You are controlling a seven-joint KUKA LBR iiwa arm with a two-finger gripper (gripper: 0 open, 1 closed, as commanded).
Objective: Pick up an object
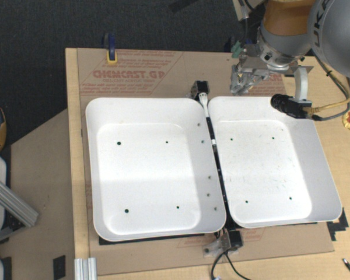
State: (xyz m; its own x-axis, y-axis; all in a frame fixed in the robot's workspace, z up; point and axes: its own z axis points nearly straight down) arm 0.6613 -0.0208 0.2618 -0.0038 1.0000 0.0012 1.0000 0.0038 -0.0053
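No object to be picked up can be made out in the left bin (pixel 146 168) or the right bin (pixel 268 162). The pincer (pixel 245 81) is held just beyond the right bin's far rim; its state cannot be told. A target must be found before any descent is judged worthwhile.

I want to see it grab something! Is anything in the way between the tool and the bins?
Nothing visible blocks it. The tool sits over the bench just past the far rim of the right bin. But I see no object to pick up in that bin or the left bin.
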